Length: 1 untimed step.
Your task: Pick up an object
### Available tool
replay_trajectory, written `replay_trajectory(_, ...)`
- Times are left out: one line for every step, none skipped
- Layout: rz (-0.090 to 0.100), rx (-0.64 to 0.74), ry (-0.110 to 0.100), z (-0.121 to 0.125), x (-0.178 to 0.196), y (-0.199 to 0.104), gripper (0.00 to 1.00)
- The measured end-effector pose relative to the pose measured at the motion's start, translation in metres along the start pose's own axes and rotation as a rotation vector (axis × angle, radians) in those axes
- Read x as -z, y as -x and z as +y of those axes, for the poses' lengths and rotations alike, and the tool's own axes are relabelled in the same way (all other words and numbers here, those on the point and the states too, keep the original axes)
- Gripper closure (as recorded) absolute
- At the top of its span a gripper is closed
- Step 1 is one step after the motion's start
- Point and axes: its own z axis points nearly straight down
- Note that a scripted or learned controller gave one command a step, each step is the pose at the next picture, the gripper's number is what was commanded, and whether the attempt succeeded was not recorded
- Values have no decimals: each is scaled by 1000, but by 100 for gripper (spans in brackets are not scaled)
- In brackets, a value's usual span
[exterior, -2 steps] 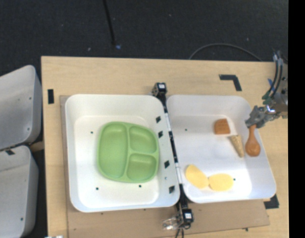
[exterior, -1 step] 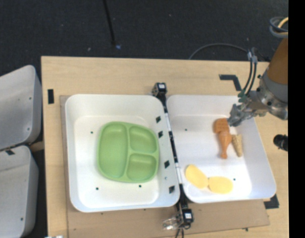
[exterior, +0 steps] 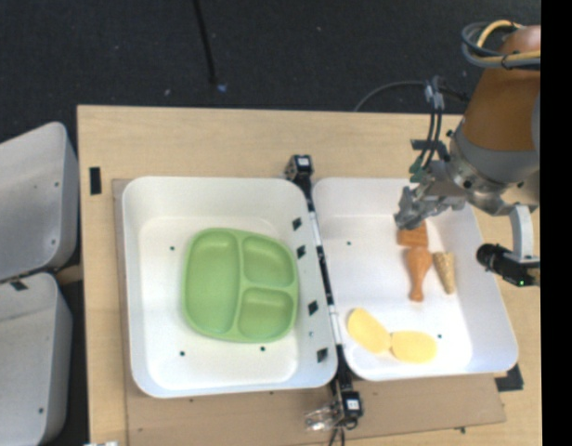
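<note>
- Bench point(exterior: 221, 142): light wood top, bears both bins; dark floor beyond, white panels off its left side.
- Left bin point(exterior: 156, 360): shallow, white, rounded corners. Holds the green tray only.
- Right bin point(exterior: 360, 203): same make, set just beside the left bin, w/ a row of small black clips down the shared edge. Holds the food items.
- Arm point(exterior: 500, 110): grey w/ orange band, comes in from the right, over the right bin's upper right part; cables loop behind it.
- Green tray point(exterior: 240, 283): pale green divided plate, one large compartment at left, two smaller at right; lies flat near centre of left bin, nothing on it.
- Gripper point(exterior: 411, 214): grey, points down-left over the upper middle of right bin, tip just above the orange piece. Claw state: cannot tell, no item seen clamped in it.
- Yellow pieces point(exterior: 390, 338): two flat, rounded, pale yellow shapes, touching/overlapping, near the right bin's front edge, well apart from the gripper.
- Orange piece point(exterior: 416, 263): orange-brown, drumstick-like, wide at top, narrow toward the bottom; lies lengthwise in mid right bin, top end partly under the gripper.
- Tan piece point(exterior: 445, 269): small, cone-like, beige; just beside the orange piece on its right.
- Labels/writing: none legible.
</note>
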Motion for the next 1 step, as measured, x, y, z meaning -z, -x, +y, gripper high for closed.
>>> replay_trajectory(0,-2,-1,15,5,-46,100)
